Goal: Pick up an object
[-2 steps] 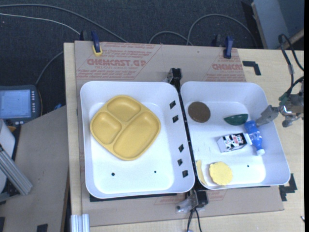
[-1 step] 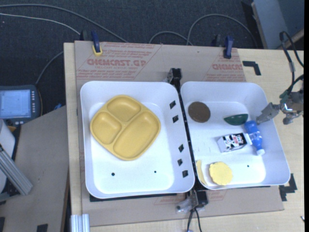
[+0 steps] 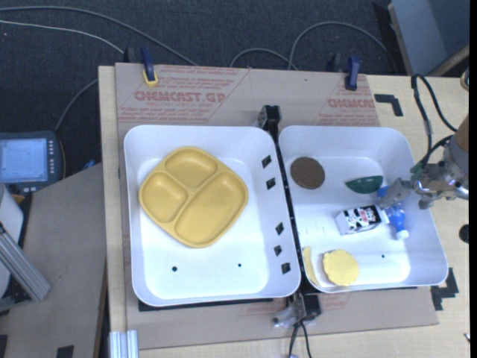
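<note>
Your gripper (image 3: 393, 194) was by the blue thing (image 3: 397, 221), fingers too blurry to tell, and could have bumped the green bowl (image 3: 364, 183).

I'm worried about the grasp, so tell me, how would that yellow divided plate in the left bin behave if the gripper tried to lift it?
The yellow divided plate looks like moulded plastic, so probably stiff and light. It lies flat on the left bin, wide and shallow, so a rim grasp seems the sole option, and it may tilt. Its smooth surface could be slippery.
</note>
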`<state>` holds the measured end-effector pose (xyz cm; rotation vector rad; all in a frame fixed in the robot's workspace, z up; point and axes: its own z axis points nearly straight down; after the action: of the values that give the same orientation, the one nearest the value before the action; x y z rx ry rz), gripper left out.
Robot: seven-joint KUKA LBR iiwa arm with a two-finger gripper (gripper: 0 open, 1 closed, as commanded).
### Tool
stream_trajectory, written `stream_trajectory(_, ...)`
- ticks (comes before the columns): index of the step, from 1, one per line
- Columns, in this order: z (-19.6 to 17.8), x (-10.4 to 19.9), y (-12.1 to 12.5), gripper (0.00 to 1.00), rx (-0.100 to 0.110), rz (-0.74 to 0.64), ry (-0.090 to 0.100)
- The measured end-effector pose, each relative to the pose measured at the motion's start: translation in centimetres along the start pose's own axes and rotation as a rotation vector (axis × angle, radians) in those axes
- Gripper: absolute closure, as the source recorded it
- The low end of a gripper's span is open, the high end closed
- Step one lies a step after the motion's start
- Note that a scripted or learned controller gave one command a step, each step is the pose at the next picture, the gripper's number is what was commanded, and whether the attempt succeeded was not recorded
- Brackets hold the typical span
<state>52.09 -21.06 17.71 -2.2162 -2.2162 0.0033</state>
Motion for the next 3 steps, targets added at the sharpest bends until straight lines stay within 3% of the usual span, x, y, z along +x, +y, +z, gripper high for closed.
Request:
stream_trajectory(1, 5.7, 0.5, 0.6, 0.00, -0.008, 0.001, -0.003)
stream_trajectory(2, 6.9, 0.0, 1.2, 0.00, -0.029, 0.001, -0.016)
stream_trajectory(3, 5.9, 0.1, 1.3, 1.00, -0.031, 0.002, -0.013)
